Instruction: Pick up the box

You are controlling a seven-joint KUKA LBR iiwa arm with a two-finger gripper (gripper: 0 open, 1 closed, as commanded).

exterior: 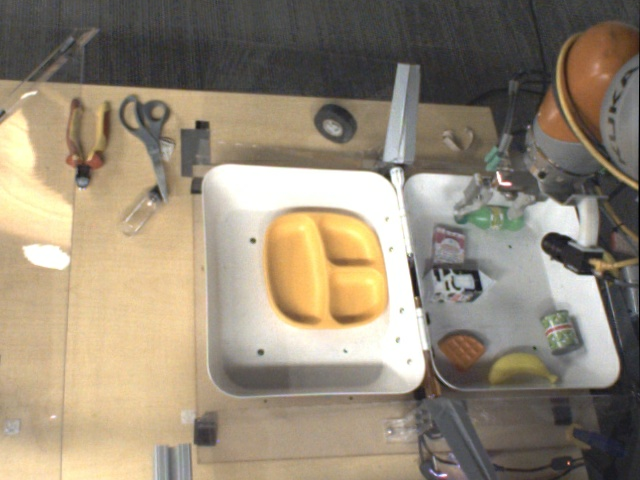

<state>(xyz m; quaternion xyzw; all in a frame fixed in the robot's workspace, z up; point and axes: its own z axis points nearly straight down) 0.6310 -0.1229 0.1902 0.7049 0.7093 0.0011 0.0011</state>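
A small red and white box point(450, 243) lies in the right bin point(590, 298), near its left wall. Just below it lies a black and white carton point(458, 284). My gripper point(488, 190) hangs over the bin's far part, above and to the right of the red and white box and apart from it. Directly beneath the gripper lies a green bottle point(497, 218). The grey arm with its orange band point(590, 78) comes in from the upper right.
The right bin also holds a green can point(562, 332), a banana point(522, 369) and a round orange-brown item point(462, 349). A yellow divided tray point(326, 266) sits in the left bin point(240, 348). Scissors point(152, 148), pliers point(85, 140) and a tape roll point(336, 122) lie on the bench.
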